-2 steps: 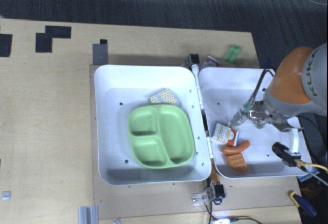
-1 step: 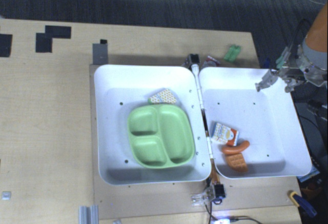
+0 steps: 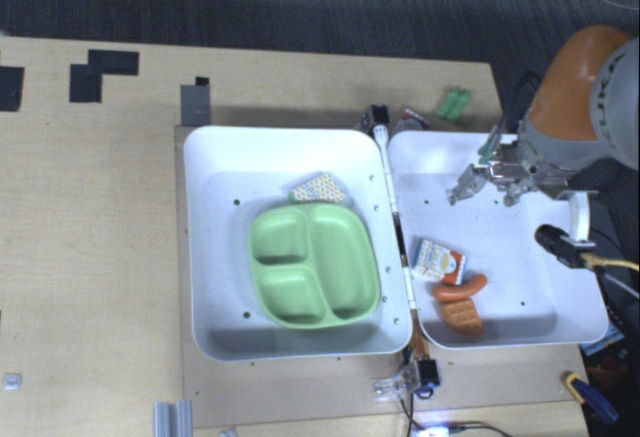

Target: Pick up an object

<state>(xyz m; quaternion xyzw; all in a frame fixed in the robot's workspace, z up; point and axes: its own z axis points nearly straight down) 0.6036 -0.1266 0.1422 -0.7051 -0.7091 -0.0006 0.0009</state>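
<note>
Camera view | sausage point(image 3: 460, 288) long axis runs left-right, slightly tilted | end effector point(image 3: 487, 181) open, holding nothing

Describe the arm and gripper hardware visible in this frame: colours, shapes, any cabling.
The arm is grey with a rounded orange band above the wrist. The wrist ends in a dark grey metal block carrying the gripper, whose slim silvery fingers are metallic. A small green spot sits on the wrist block. Dark cables run beside the wrist.
</note>
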